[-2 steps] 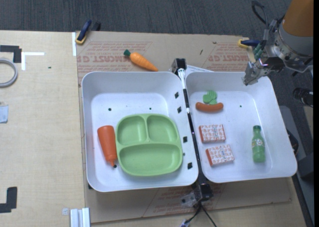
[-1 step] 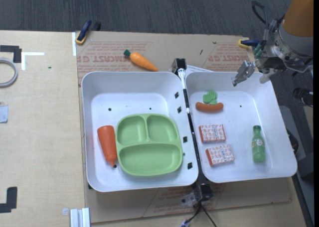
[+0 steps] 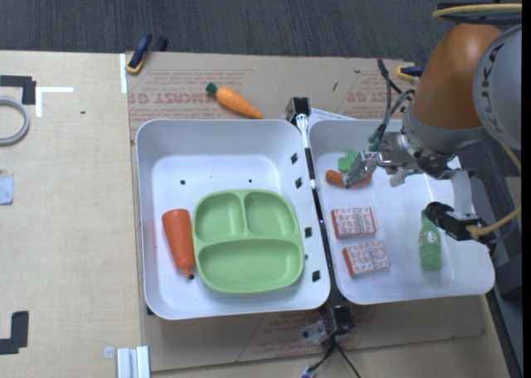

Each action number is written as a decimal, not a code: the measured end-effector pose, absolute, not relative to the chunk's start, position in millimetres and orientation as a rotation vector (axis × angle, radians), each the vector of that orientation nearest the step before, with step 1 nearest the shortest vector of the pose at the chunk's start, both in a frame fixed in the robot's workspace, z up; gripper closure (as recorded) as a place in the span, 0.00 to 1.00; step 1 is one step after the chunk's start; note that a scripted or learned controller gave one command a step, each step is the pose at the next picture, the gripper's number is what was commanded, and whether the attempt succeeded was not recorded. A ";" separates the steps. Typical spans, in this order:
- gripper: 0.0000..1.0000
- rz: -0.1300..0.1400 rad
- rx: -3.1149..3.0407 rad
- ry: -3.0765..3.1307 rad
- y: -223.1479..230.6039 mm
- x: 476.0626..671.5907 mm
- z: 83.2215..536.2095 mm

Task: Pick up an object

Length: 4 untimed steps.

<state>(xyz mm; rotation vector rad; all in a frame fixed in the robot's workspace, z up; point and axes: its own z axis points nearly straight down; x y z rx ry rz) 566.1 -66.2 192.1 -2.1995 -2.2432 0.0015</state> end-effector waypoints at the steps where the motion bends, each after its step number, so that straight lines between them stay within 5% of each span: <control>1: 0.00 0.001 -2.183 -2.259 -59.4 638.5 192.1; 2: 0.00 0.002 -1.997 -2.424 -43.8 597.8 192.1; 3: 0.00 0.002 -1.997 -2.424 -43.7 597.8 192.1; 4: 0.00 0.000 -1.622 -2.691 -114.0 536.7 108.1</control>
